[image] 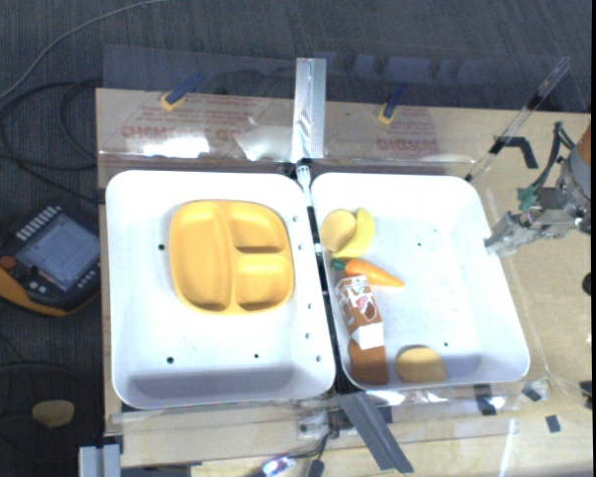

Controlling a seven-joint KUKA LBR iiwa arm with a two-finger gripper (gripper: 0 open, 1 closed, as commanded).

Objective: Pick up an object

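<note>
Both bins (119,266) sat on your counter (536,386); the gripper (521,229), its state unclear, hung right of the crowded bottle (363,328), risking a miss.

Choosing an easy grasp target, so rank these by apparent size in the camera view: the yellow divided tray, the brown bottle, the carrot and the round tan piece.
1. yellow divided tray, by far the largest
2. brown bottle
3. carrot and round tan piece: too alike to rank.

Teach pendant (42,259) on carpet left of bench; cables (40,58) above.
</note>
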